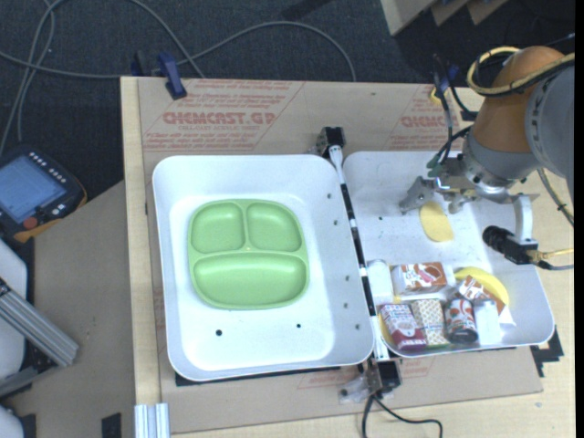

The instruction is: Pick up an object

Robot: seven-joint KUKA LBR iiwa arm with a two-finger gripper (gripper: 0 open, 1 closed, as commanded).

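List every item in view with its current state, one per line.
Green divided plate: flat in the left bin, compartments bare.
Pale yellow piece: lying loose in the right bin, just below the gripper.
Banana: lying by the packets.
Snack packets: bunched in the right bin's near corner.
Gripper: above the right bin, holding nothing visible.

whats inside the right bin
In the right bin, a pale yellow piece lies just under the gripper. A banana and several small packets crowd its near corner. The arm covers the bin's far right part.
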